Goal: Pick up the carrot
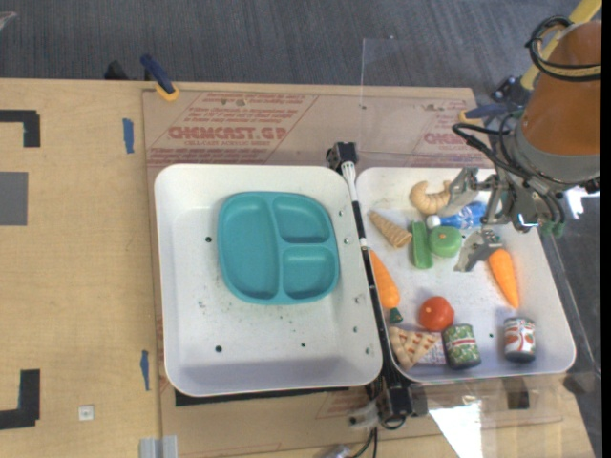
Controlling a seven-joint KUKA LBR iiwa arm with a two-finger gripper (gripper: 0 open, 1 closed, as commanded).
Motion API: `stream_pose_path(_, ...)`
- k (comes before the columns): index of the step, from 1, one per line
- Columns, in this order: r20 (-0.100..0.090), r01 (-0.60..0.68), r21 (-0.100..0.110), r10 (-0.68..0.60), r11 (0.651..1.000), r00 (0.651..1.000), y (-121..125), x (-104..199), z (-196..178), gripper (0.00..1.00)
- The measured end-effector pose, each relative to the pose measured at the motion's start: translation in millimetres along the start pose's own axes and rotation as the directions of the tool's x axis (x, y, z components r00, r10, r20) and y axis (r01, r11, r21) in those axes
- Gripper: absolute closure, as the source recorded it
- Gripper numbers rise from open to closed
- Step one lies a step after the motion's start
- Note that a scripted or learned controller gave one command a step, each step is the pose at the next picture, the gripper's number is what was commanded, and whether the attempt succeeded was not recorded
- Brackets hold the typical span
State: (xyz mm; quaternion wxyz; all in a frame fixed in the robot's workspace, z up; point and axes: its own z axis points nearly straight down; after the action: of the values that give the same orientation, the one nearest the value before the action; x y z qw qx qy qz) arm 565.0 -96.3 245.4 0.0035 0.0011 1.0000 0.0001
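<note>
Just above the carrot (504, 277) hangs the gripper (482, 246) (fingers spread, holding nothing).

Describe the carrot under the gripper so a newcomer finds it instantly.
Look in the right bin, near its right wall. The carrot lies just below the gripper, above a red-labelled can. Its twin, the other carrot, hugs the bin's left wall.
</note>
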Motion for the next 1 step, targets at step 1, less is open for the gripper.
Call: stream_pose_path(1,-0.004,0.122,0.0,-0.122,0.993,0.993,-75.5,-10.7,49.3,0.0)
